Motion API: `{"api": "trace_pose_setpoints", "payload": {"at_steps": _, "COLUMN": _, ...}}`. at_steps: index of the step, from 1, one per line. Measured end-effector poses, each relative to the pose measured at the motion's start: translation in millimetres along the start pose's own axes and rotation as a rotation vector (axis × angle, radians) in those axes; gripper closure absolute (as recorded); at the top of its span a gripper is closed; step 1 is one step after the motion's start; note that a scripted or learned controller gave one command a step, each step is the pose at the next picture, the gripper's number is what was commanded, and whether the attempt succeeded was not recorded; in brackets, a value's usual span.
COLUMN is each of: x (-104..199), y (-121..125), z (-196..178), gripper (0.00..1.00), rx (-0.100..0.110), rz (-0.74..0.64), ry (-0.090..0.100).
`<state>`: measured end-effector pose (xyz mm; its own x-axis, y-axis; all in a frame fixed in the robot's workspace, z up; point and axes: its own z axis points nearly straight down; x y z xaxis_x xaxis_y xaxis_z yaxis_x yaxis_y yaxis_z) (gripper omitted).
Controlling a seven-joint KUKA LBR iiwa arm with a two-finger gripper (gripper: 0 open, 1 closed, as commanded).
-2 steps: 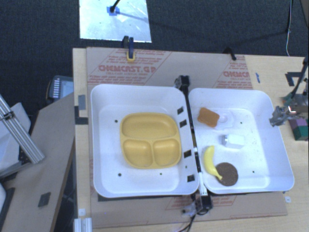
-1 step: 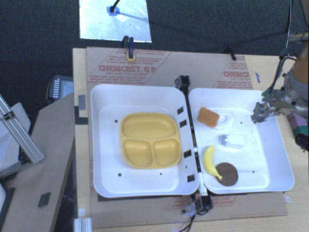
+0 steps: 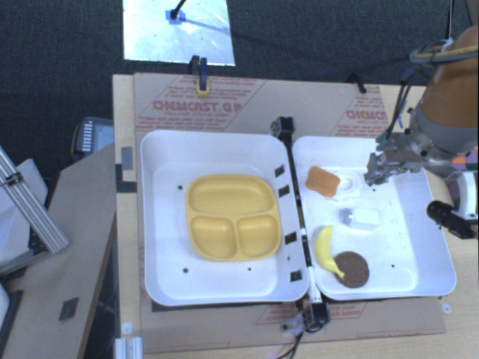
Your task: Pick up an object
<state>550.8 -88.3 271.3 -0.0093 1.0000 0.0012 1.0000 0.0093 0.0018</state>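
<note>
Orange block beside gripper

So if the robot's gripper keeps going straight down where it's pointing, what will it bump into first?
Probably the bare white floor of the right bin. The gripper points down over the bin's upper part, between the orange block and the bin's right side. From this slanted view, depth is hard to judge, so it might just clip the block.

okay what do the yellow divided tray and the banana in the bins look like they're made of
Yellow tray: likely molded plastic, smooth and matte, uniform color with rounded compartment ridges. Banana: probably a plastic toy, evenly yellow and slightly glossy, though a real fruit can't be ruled out at this resolution.
</note>
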Motion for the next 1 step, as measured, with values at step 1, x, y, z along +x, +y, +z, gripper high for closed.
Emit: {"api": "trace_pose_setpoints", "payload": {"at_steps": 1, "x": 44.1, "y": 7.4, "z": 16.5, "gripper": 1.00, "rx": 0.001, "rz": 0.002, "ry": 0.000}}
